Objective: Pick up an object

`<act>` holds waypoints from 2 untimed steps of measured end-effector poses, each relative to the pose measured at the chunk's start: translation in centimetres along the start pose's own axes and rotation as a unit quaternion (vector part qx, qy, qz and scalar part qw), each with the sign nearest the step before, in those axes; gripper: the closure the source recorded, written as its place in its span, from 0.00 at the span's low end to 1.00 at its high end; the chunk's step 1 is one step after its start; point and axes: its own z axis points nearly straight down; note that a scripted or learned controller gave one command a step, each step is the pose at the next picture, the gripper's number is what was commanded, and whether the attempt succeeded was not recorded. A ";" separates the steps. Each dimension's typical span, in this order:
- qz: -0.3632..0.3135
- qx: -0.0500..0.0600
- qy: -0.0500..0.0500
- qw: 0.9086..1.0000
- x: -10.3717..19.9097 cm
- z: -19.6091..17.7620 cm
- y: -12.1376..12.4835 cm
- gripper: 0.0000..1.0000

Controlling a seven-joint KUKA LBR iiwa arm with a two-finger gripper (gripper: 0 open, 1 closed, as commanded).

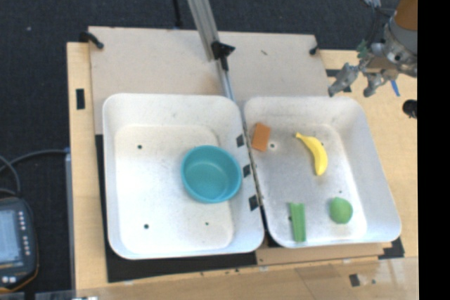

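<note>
My gripper [356, 83] hangs at the far right of the camera view, above the back right corner of the right bin [373, 151]. Its two fingers stand apart, open, with nothing between them. Down in that bin lie a yellow banana [313, 152], a small orange block [261, 137], a green ball [340, 211] and a green oblong piece [297, 222]. A blue bowl [210, 173] sits in the left bin [126, 151], close to its right wall.
A slanted metal post [204, 17] rises from the back between the two bins. A divider with black clips [247, 172] separates the bins. A handheld pendant [14, 242] lies off the bench at the lower left.
</note>
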 end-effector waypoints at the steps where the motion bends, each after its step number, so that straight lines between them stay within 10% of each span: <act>1: -0.001 0.000 0.000 1.000 0.0 0.0 0.0 0.00; 2: -0.001 0.002 0.000 1.000 0.4 4.4 -0.3 0.00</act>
